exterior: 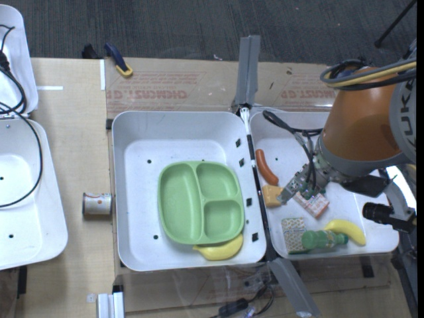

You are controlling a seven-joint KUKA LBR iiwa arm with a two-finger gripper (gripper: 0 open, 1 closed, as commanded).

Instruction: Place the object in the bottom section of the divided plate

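Observation:
The green divided plate (201, 203) lies in the left white bin (132, 177), with one long section on its left and two smaller ones on its right. A yellow banana-shaped piece (219, 249) rests against the plate's near rim. My gripper (296, 187) hangs low in the right bin (285, 138), just right of a yellow cheese wedge (271, 195) and left of a pink-and-white packet (314, 205). An orange sausage (267, 166) lies just behind the wedge. The wrist hides the gripper's tips.
Near the right bin's front lie a green bottle (324, 240), a yellow banana (348, 230) and a patterned square (293, 227). A small can (97, 204) lies on the bench left of the bins. White trays (20, 197) with black cable stand at far left.

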